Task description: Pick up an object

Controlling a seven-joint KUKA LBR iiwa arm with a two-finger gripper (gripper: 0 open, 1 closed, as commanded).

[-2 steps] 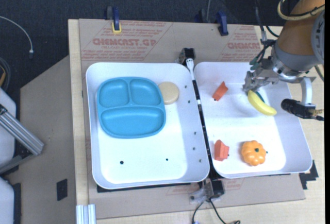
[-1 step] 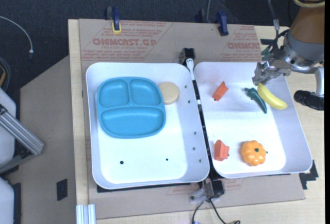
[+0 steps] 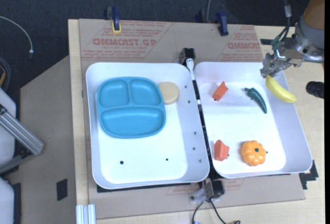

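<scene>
A: What does the brown board (image 3: 154,37) under the bins say?
B: "CHEMCAST GP" in red, printed again at the far right.
A: Where is the banana (image 3: 281,90) relative to the gripper (image 3: 272,66)?
B: Just below the gripper, at the right bin's (image 3: 294,130) far right rim; whether they touch is unclear.
A: And the gripper's fingers?
B: Open or shut, one cannot tell

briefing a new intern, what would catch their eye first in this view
The big sky-blue three-section plastic plate in the left white bin stands out first, a round cream disc at its upper right edge. Next, the bright orange pumpkin-shaped toy near the right bin's front, and the yellow banana at its far right, with the gripper above the banana's upper end.
</scene>
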